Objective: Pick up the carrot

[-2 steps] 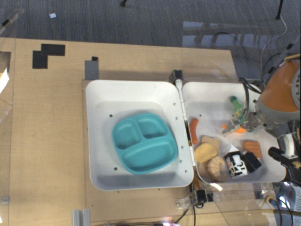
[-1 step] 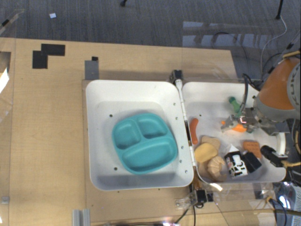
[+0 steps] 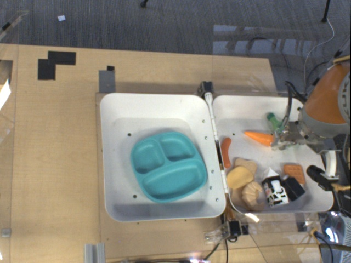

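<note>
The carrot [image 3: 258, 138] lies in the right bin [image 3: 241, 111], toward its back, with its pointed tip to the left and its thick end to the right. A small green piece [image 3: 272, 118] sits just behind that thick end. My gripper [image 3: 283, 139] is low in the bin, right at the carrot's thick end. The grey wrist and orange band [image 3: 329, 100] rise behind it to the right. The wrist hides how the gripper meets the carrot.
In the right bin lie an orange-red sausage [image 3: 226, 150], a yellow lump [image 3: 239, 177], a beige pastry [image 3: 253, 194], a black-and-white object [image 3: 280, 191] and an orange cracker [image 3: 294, 172]. The left bin [image 3: 118, 147] holds a teal divided plate [image 3: 169, 165].
</note>
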Available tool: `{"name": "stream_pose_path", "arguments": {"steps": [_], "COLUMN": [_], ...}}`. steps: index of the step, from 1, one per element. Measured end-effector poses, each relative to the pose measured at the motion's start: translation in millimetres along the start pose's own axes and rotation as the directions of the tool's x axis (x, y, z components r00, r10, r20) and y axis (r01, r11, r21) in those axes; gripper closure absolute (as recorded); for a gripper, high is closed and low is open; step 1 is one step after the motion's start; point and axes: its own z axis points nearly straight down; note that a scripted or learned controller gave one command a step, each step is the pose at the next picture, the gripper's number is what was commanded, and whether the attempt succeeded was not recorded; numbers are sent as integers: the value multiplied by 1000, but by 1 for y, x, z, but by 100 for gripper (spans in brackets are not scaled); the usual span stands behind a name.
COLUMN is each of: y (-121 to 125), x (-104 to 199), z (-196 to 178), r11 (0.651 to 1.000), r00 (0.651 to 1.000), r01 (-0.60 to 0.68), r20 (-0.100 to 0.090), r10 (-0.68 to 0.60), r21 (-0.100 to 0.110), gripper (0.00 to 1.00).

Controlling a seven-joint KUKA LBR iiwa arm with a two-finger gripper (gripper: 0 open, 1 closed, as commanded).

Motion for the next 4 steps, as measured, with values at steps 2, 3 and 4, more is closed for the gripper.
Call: {"name": "stream_pose_path", "arguments": {"steps": [2, 3, 4], "y": [-32, 24, 28], "x": [37, 27, 29], "z": [17, 22, 9], "r11": [995, 965, 969], "r00": [995, 966, 969], "r01": [101, -259, -245], "r20": [-13, -8, -8], "r10": [-101, 259, 245], "r21": [22, 35, 25], "gripper": [0, 0, 100]}}
